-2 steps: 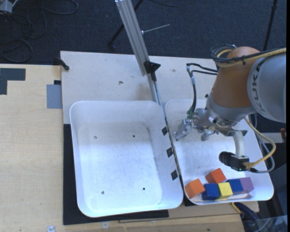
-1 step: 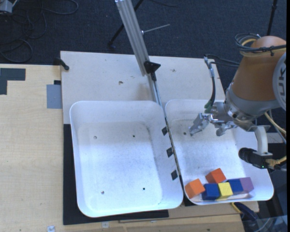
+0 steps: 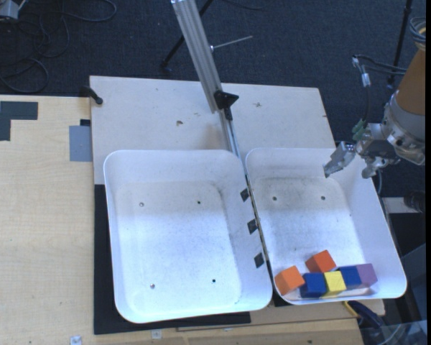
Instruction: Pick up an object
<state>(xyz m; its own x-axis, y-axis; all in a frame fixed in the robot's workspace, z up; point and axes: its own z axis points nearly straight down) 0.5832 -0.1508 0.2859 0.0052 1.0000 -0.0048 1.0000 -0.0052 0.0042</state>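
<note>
Several small blocks lie bunched in the near corner of the right bin (image 3: 302,192): an orange block (image 3: 289,278), a red-orange block (image 3: 320,261), a blue block (image 3: 314,284), a yellow block (image 3: 335,282), another blue block (image 3: 350,276) and a purple block (image 3: 366,272). My gripper (image 3: 353,161) hangs over the far right rim of that bin, well away from the blocks. Its two fingers stand apart with nothing between them.
The left bin (image 3: 172,228) lies beside the right one, with black clips along the shared wall. A slanted aluminium post (image 3: 201,56) rises behind the bins. A wooden bench top (image 3: 36,214) spreads to the left.
</note>
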